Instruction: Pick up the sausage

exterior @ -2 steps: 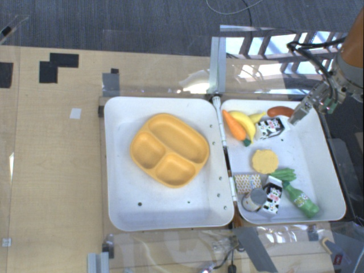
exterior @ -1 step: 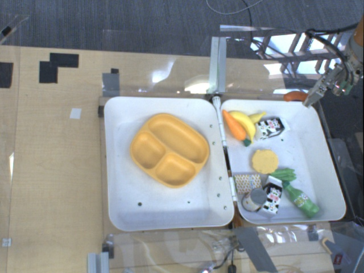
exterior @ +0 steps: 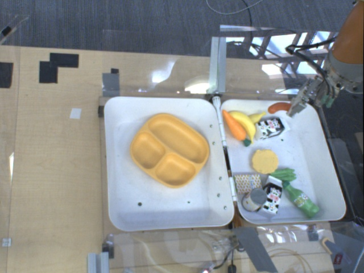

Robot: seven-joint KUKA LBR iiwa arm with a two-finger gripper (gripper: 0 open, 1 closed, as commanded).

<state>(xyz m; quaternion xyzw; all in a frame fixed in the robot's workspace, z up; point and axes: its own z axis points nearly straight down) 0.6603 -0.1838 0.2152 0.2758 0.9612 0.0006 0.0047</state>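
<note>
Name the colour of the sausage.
Reddish-brown, in the camera view: the sausage by the right bin's far edge.

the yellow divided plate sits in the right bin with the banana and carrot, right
Not quite. The camera view shows the yellow divided plate alone in the left bin. The banana and carrot lie in the right bin.

Plate (exterior: 169, 149) in left bin (exterior: 122, 203); sausage (exterior: 278, 107) in right bin (exterior: 330, 169).
</note>
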